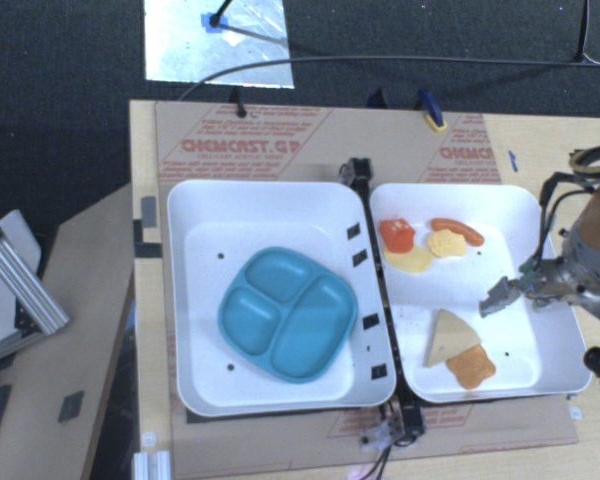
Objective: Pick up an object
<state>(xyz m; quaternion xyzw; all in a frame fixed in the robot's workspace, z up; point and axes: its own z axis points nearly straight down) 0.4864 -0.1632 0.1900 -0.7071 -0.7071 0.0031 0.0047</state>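
Two fingers on the gripper look pressed together or nearly so, but the tip is small and dark here, so I can't tell the gap for sure; nothing visible between them. It sits low over the right bin, near that bin's right wall, over bare floor. Nearest pick is the wedge, toward the bin's front edge, with an orange chip touching its front corner. Further off, by the back-left corner: red block, yellow disc, a yellow bit, sausage, all bunched close. Left bin has a blue tray. Risks, my read: the tip comes down on bare floor beside the wedge and closes on air; wedge is flat and thin, so the fingers may slide over it or shove it into the chip; going for the back cluster could pinch two pieces or scatter them, since they're touching or nearly.
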